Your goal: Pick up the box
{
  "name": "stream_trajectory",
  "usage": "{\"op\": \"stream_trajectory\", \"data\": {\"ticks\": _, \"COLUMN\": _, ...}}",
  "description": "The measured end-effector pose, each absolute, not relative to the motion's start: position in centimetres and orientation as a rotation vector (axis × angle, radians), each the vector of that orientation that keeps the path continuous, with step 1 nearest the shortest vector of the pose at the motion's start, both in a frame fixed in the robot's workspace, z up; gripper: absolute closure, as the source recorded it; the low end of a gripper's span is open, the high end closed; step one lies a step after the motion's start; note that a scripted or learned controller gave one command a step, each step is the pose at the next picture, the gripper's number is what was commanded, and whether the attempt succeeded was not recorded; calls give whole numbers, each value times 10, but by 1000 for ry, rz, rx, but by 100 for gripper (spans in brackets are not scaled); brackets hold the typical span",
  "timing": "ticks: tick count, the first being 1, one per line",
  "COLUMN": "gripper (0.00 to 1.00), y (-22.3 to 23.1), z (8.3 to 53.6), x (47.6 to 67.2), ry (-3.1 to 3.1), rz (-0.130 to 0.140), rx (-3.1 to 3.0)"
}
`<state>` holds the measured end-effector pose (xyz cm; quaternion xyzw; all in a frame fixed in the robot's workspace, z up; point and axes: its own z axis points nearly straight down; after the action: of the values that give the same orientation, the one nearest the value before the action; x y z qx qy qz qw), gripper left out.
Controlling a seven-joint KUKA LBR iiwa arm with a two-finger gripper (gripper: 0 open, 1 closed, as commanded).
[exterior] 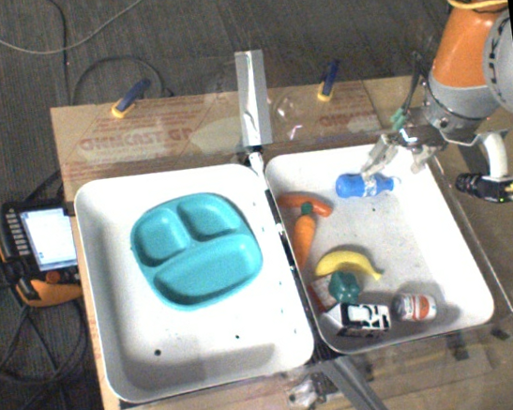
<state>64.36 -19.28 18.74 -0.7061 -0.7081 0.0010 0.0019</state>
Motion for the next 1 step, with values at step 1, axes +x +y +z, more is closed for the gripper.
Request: {"op": "stream_trajectory", "data": {"ticks": 1, "gripper": 0, "y": -207, "z": 110, "x": 662, "ry": -1993, "rz": 6, "rx": -2427}}
